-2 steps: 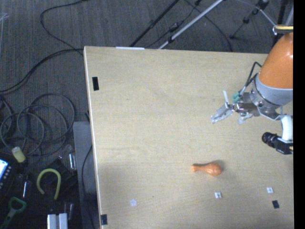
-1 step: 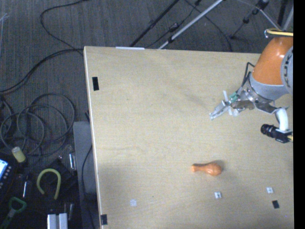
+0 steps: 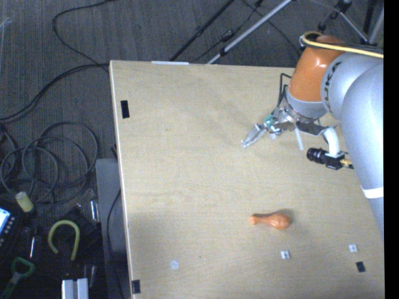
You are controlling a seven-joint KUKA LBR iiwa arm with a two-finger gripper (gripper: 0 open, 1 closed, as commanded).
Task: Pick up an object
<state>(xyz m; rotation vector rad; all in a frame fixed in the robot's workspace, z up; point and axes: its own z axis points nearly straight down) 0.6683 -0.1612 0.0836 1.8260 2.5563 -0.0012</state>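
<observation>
Above the bench [image 3: 187, 167], arm [image 3: 355, 104] bent, claw [image 3: 249, 140] angled leftward

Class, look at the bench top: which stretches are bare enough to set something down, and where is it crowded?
The wide patch from the left edge of the bench top to the gripper is bare, as is the near-left corner beside the orange pear-shaped object. It is crowded on the right, where the arm reaches in, and around small markers near the front edge.

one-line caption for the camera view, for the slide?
Grey-and-orange arm reaches in from the right, gripper above the tan bench, apart from a small orange toy lying nearer the camera.
</observation>
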